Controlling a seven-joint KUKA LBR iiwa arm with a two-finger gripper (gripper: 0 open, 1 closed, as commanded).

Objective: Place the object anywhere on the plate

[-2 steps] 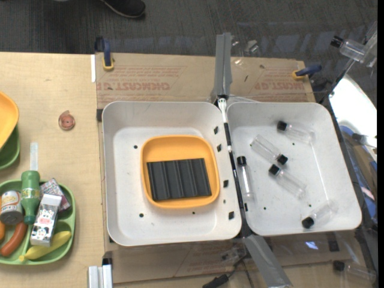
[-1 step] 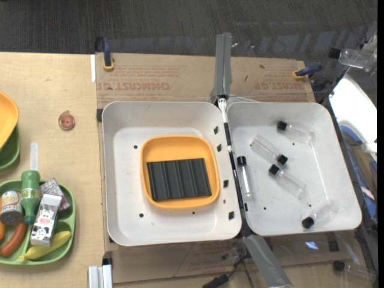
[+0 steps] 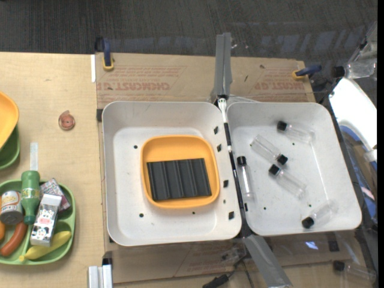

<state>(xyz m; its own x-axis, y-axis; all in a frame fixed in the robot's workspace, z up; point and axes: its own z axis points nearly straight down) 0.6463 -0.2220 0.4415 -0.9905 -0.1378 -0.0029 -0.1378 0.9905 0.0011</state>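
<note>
Dark grey carpet floor [image 3: 180, 11] lies beyond the wooden bench [image 3: 48, 89].

we see a yellow-orange plate [image 3: 180, 149] bearing a dark grey ribbed block [image 3: 180, 179] in the white left bin [image 3: 120, 179]; clear black-capped vials [image 3: 288, 128] lie in the white right bin [image 3: 336, 161].

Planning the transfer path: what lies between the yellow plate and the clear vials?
In the camera view, the bins' adjoining white walls separate the yellow plate from the vials.

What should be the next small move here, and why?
Probably bring the arm over the right bin and down onto one clear vial with a black cap. The vials lie there, and the yellow plate in the left bin bears only a dark insert.
</note>
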